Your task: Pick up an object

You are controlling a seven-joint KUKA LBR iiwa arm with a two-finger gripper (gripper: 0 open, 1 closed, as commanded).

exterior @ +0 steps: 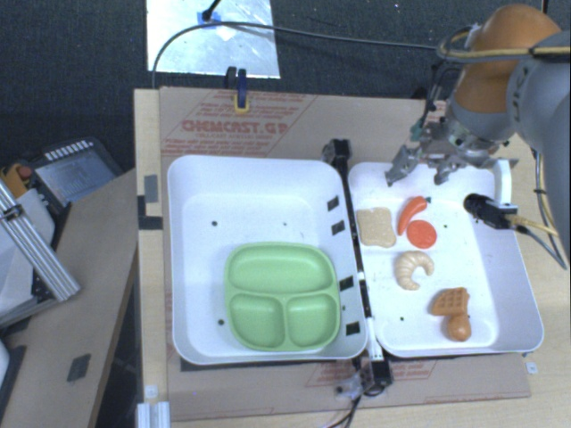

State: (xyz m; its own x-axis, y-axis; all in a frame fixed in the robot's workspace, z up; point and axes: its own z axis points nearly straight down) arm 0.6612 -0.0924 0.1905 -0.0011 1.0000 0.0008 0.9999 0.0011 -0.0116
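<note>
The right bin holds a tan slice of bread, a red-orange pepper or tomato piece, a pale croissant and a brown waffle-like piece with an orange end. My gripper hangs over the far edge of that bin, just above the red piece and apart from it. Its two fingers are spread open with nothing between them.
The left bin holds a green divided plate at its near side. A black divider with clips runs between the two bins. A cardboard sheet lies beneath them, and grey equipment sits at the left.
</note>
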